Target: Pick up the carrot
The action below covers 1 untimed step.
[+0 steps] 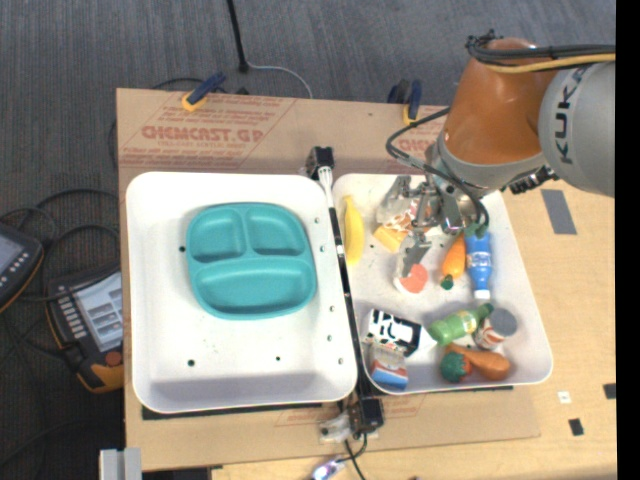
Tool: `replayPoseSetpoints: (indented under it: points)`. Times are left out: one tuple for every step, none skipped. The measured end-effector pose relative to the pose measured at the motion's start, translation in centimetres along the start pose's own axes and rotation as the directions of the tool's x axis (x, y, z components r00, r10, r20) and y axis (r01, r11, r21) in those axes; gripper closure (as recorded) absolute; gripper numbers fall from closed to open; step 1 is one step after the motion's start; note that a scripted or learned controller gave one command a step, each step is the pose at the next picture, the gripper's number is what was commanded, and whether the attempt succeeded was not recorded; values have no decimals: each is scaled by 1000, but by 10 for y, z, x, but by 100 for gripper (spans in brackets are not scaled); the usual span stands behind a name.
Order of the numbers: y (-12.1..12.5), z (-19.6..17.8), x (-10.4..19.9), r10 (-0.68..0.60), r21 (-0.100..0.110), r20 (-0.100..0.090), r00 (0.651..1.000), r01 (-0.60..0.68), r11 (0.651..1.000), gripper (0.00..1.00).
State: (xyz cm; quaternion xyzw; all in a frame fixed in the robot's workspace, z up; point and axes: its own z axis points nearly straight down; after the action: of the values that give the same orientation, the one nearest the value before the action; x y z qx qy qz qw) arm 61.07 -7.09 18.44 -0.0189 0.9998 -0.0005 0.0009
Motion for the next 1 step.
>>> replayPoseSetpoints:
  points:
    - [-58,63,28,-244,-1,-1,970,244,970,0]
